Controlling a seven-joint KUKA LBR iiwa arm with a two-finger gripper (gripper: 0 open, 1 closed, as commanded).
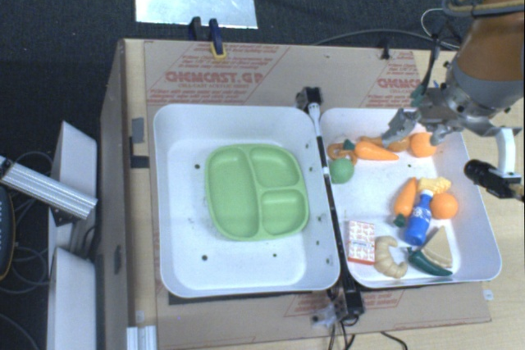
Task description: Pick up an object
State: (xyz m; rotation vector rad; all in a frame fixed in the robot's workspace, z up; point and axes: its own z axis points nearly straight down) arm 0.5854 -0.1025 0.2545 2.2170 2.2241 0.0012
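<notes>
Just below the tool (414, 129) lies a carrot (376, 150).

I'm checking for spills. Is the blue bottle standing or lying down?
Lying down. The blue bottle lies on its side in the right bin, white cap toward the far side, among toy foods.
</notes>
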